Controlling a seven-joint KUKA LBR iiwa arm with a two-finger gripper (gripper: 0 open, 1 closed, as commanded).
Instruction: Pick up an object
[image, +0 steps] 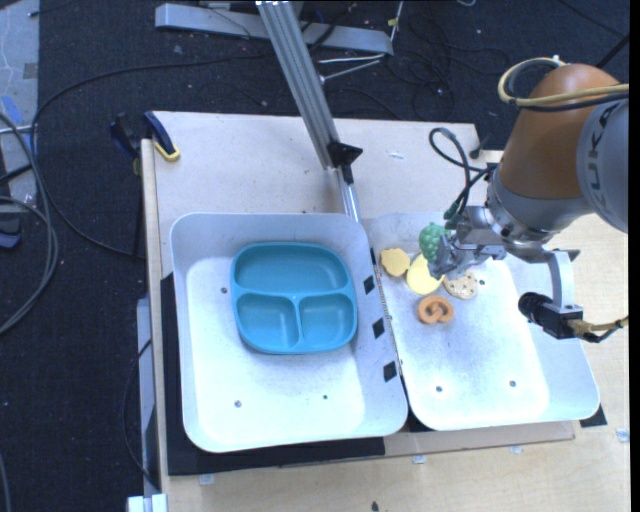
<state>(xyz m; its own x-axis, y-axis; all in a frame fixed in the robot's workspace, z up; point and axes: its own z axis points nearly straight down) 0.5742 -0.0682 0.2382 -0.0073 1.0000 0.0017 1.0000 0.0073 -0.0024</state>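
In the right bin (520, 380) lie several small toy foods near its far left corner: a yellow piece (396, 262), a second pale yellow piece (422, 279), a green piece (432, 240), a speckled cookie (461, 287) and a brown pretzel-like ring (435, 311). My gripper (447, 262) hangs low over this cluster, right above the pale yellow piece and the cookie. The arm's grey and orange wrist covers the fingers from above.
The left bin (200, 400) holds a blue divided tray (295, 297). A metal pole (305, 85) slants down to the bins' far edge. Black clips sit along the seam between the bins. A black cable connector (548, 313) hangs over the right bin.
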